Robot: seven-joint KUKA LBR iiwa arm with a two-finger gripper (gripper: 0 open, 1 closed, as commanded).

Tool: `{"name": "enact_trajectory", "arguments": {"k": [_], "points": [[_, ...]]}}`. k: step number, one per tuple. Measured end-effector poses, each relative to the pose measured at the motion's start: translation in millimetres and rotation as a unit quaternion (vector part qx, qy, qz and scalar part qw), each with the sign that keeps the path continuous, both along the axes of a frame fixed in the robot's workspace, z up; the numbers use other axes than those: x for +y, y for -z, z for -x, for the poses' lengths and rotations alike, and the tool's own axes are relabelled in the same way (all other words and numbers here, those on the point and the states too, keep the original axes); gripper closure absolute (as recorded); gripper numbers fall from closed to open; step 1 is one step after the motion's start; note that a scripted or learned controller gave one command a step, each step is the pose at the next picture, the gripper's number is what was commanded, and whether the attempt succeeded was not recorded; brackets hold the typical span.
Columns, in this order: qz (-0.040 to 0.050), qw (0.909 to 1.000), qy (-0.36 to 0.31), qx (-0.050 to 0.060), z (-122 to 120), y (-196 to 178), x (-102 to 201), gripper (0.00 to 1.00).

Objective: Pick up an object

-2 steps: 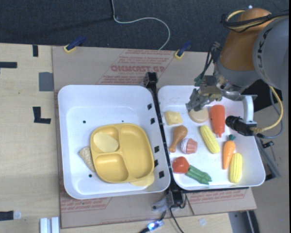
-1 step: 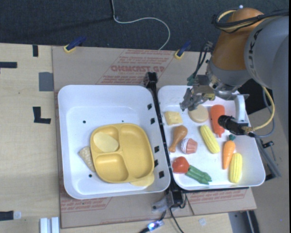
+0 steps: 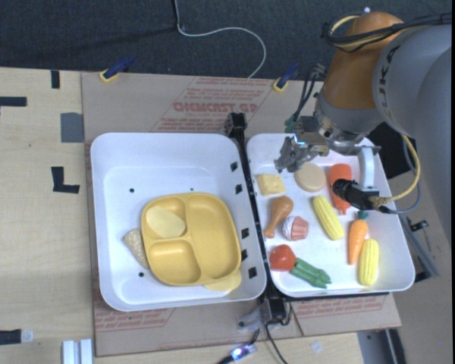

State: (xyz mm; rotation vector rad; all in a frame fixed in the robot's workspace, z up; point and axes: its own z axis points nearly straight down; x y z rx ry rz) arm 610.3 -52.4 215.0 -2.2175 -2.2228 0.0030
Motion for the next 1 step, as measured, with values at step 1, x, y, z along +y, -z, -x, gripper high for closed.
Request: {"name": "enact_trajectory", "arguments": {"k": [1], "points": [[0.0001,1.0000,0.001,-0.001,7.7,-19.1,-6.3,1.00]]}}
